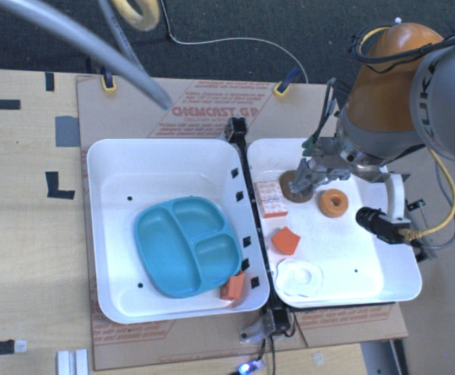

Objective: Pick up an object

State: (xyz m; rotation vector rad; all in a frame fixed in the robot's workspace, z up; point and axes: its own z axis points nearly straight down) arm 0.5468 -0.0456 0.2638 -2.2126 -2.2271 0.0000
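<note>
My gripper [308, 176] hangs low over the back left part of the right bin [367, 283]. Right under it lies a dark brown round object [292, 190], partly covered by the gripper. A small brown doughnut-shaped ring [333, 203] sits just to the right of the gripper, apart from it. An orange block [286, 241] lies nearer the front, and a white round lid [299, 278] rests at the front left corner. A small white card with red print [270, 199] lies by the bin's left wall.
The left bin [110, 209] holds a blue divided plate [186, 244] and a second orange block [232, 287] at its front right corner. A black divider [245, 186] runs between the bins. A black fitting [379, 223] and cables from the arm hang over the right bin's right side.
</note>
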